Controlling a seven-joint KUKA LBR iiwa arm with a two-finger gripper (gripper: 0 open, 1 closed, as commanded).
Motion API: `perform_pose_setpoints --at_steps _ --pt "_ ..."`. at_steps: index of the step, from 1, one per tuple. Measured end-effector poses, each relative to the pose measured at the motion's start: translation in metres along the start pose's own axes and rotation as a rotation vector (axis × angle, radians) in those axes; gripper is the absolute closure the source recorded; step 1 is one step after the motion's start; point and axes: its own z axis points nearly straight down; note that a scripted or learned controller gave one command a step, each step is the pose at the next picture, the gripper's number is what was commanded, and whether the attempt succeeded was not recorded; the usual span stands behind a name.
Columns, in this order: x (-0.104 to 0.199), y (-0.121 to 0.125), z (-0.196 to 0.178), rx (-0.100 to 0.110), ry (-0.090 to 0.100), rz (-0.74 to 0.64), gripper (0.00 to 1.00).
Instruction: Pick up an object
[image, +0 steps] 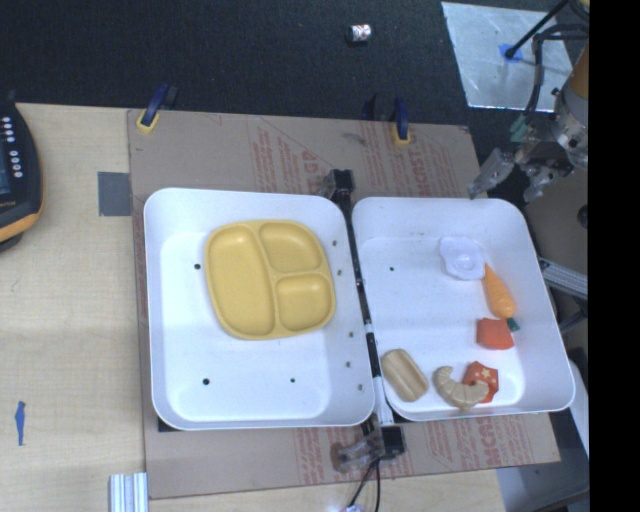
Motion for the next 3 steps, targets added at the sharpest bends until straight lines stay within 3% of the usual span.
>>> perform_pose_setpoints --at_steps 1,2,3 --pt "-0.037 -0.021 0.16 0.015 0.002 0.003 0.0" --pt "-0.036 -0.06 0.098 -0.001 0.001 0.003 0.0" --pt "-0.036 -0.093 0.162 0.002 -0.001 0.0 0.0"
